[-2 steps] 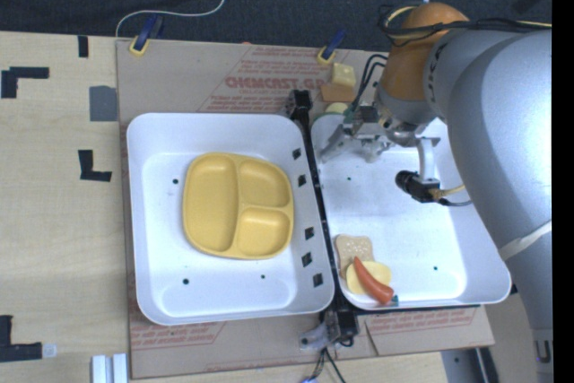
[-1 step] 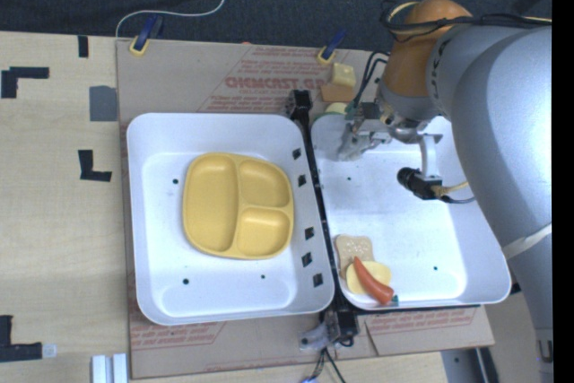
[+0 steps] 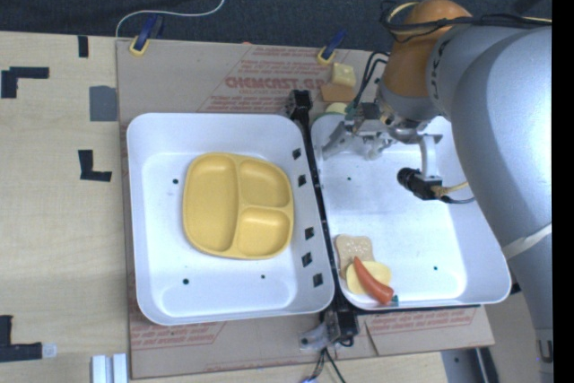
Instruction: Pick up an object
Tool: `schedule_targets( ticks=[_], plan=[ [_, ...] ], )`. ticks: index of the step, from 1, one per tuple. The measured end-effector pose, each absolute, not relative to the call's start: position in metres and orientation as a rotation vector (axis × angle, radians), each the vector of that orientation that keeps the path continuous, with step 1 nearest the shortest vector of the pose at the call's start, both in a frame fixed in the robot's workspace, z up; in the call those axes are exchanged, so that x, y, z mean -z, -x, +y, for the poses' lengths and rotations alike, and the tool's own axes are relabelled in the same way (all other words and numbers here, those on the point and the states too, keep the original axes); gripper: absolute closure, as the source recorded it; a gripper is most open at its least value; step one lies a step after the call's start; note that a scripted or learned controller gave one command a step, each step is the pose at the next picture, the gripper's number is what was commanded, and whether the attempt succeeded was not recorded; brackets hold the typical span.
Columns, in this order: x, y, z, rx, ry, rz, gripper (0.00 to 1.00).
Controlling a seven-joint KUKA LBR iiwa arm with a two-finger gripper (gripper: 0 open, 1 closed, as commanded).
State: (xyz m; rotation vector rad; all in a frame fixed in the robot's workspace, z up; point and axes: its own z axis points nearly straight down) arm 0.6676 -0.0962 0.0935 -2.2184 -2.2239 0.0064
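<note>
At the lower left corner of the right bin, low and centre-right in the frame, lies a small heap of toy food: a red sausage slanting across a yellow piece, with a tan slice like toast just above and touching them. These look like the likeliest things to pick. I judge them light, hollow or soft plastic, smooth and a bit slippery, not fragile. The sausage is narrow and rounded, so it would best be taken across its middle, jaws square to its length; an end grip would likely let it roll out. It lies close to the bin's wall and corner, which leaves little room for a finger on that side.

The gripper is well apart from the heap, at the upper left of the same bin near its rim; whether it is spread or pressed together I cannot tell, and nothing can be seen in it.

The left bin holds a yellow divided plate, lying flat. Beyond the bins' top edge, two small blocks sit on the cardboard.
</note>
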Motion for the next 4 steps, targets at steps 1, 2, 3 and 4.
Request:
schedule_targets(
  ticks=[1, 2, 3, 4],
  plan=[
    [-0.084, -0.653, -0.098, -0.003, 2.220, -2.223, 0.00],
    [-0.084, -0.656, -0.099, -0.001, 2.220, -2.223, 0.00],
    [-0.084, -0.669, -0.101, 0.000, 2.218, -2.224, 0.00],
    [-0.094, -0.668, -0.101, -0.001, 2.217, -2.225, 1.00]
  ],
)
